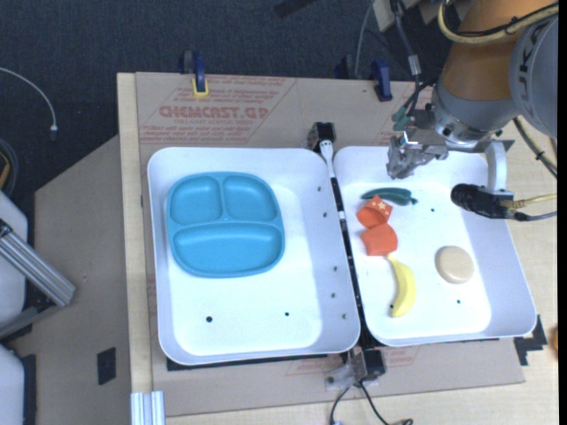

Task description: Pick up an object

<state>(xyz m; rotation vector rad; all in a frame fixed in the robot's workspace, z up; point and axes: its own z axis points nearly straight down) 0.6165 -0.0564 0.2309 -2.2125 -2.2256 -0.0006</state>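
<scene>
- Green and slim, a pepper-like toy (390, 196) lies in the right bin (496, 317), near its far wall, just below the tool (406, 162).
- Just nearer sit two orange-red pieces (378, 228), then a yellow banana (403, 288) and a pale round disc (454, 265); a blue divided tray (227, 223) rests in the left bin (257, 335).
- Hanging over the far part of the right bin, the tool carries nothing that I can see; whether it stands wide or narrow I cannot tell from this slant.
- Judging by looks, the green toy is light, stiff plastic with a smooth, slippery skin; it may skid or roll away.
- Best hold, I judge, is across its narrow middle, pinching the long sides, clear of the orange piece that nearly touches it.
</scene>
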